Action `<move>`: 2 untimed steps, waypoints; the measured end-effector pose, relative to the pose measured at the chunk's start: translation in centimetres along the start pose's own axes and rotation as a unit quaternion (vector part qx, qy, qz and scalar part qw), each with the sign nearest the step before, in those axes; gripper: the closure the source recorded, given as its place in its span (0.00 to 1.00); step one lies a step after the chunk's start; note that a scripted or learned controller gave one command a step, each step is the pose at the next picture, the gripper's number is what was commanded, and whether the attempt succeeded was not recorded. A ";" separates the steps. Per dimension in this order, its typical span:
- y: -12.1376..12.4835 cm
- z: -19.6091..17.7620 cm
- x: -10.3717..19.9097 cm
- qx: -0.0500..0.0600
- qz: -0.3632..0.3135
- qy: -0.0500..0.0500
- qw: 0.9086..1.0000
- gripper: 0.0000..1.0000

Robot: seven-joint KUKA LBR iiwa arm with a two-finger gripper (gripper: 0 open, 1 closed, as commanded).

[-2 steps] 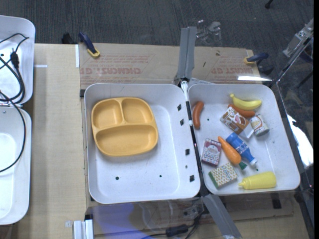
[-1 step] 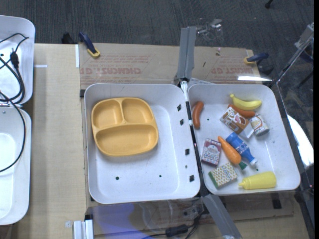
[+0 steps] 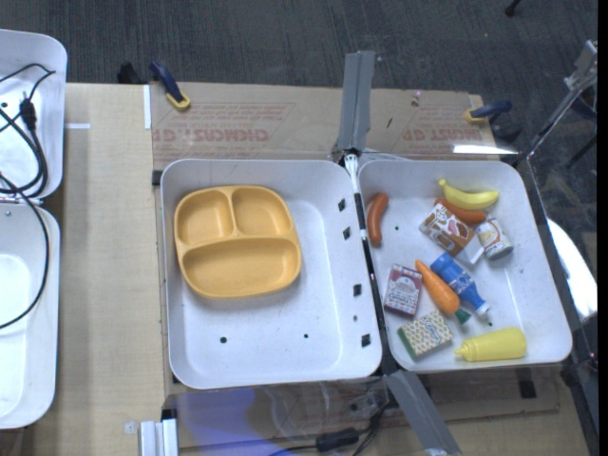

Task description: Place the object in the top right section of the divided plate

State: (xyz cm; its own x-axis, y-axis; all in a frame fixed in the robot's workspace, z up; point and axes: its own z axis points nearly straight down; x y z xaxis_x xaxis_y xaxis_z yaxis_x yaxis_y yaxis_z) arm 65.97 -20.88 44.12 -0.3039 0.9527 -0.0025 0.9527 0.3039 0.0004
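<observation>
Handling guess: object unnamed, so any small toy food in right-hand shallow white bin (image 3: 521, 293) could be it: red plastic sausage (image 3: 377, 218), yellow plastic banana (image 3: 467, 197), orange plastic carrot (image 3: 438, 289). Likely light, stiff, slick (round sides may roll); pinch across narrow middle. Orange-yellow three-section plastic plate (image 3: 237, 240) lies in left-hand white bin (image 3: 275, 340), top right section bare. Tool state: cannot tell

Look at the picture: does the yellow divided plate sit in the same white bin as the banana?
No, the yellow divided plate lies in the left white bin, while the banana lies in the right white bin.
</observation>
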 end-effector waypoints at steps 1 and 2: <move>-0.3 0.0 -1.2 0.000 0.025 0.000 1.000 1.00; -0.3 0.0 -1.2 0.000 0.025 0.000 1.000 0.00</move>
State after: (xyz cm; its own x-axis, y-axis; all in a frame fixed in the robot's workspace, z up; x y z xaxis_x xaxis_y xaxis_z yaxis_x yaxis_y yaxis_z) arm 66.01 -22.11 44.10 -0.2565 0.9666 -0.0023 0.9666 0.2565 0.0000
